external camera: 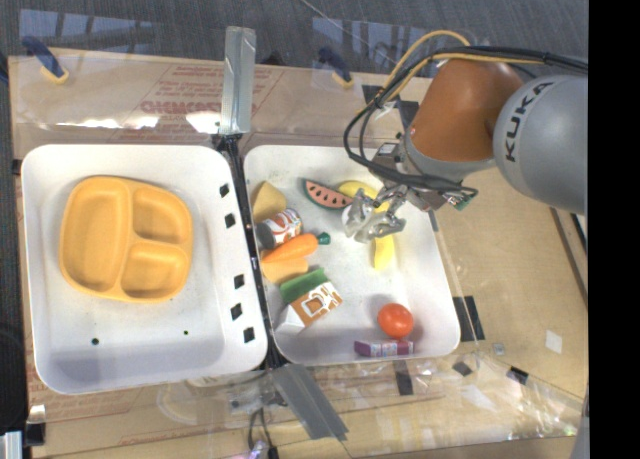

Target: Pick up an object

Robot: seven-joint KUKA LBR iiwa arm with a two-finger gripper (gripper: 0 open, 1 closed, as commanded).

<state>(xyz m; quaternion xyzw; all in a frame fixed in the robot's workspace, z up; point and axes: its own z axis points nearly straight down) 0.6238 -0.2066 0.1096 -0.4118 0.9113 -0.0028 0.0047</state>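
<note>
Right white plastic bin [445, 292] as landmark. Along its left wall: orange toy carrot [288, 251]. Near its top edge: red watermelon slice [324, 193]. Right of that, metal two-finger gripper [372, 217] sits directly over yellow plastic banana [381, 244], whose long axis runs top to bottom toward the bin's lower wall. Finger opening: cannot tell, nothing visibly held.

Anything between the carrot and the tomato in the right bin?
Camera view: a small orange-and-white carton beside a green piece lies between the carrot and the tomato; the bin floor right of them is bare.
</note>
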